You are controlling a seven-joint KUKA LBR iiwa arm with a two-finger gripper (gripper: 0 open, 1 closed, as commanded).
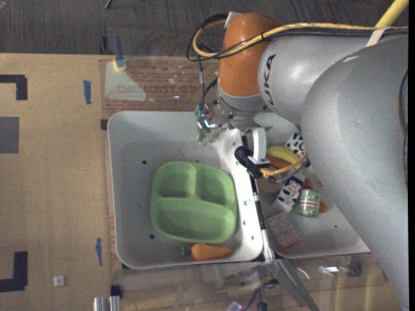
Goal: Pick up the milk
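Observation:
The milk [289,193] is a white carton with black patches. It lies in the right bin [337,238] near the wall shared with the other bin, partly under a banana [283,155]. More of the same black-and-white pattern shows above the banana, against the arm. My gripper [207,124] hangs below the orange wrist band, over the far right corner of the left bin [126,173]. It is to the left of the milk and apart from it. Nothing shows between its tips.
A green divided plate [193,201] lies in the left bin, with a carrot [209,252] at the bin's near edge. The right bin also holds a green can [308,202] and a brown box [283,230]. The arm's bulk covers much of the right bin.

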